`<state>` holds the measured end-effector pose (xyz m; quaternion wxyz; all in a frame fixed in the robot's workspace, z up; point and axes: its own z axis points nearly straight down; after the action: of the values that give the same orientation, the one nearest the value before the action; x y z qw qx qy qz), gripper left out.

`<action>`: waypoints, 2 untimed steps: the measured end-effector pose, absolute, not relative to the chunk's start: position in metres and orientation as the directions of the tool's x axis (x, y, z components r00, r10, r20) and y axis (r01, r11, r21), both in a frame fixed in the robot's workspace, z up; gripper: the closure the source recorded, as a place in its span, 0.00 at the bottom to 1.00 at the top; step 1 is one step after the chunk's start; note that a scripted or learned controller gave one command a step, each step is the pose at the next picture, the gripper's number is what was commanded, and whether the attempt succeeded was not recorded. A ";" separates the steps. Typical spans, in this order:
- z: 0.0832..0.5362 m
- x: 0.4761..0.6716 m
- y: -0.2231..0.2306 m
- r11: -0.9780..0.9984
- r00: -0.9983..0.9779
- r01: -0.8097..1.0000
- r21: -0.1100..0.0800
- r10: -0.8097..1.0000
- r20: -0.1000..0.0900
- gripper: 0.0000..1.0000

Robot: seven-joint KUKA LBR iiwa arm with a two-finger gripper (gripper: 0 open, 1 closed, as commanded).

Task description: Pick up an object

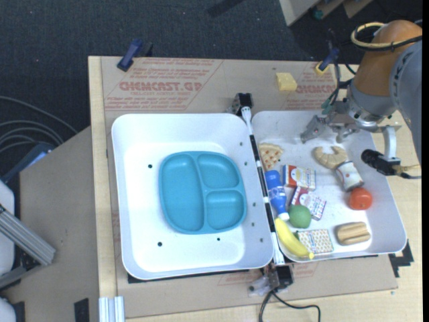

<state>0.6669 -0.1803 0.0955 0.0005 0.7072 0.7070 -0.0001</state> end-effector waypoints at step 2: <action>0.096 0.667 -0.189 0.000 0.000 1.000 0.003 1.000 -0.002 1.00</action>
<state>0.6674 -0.1892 0.0959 0.0016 0.7072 0.7070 0.0004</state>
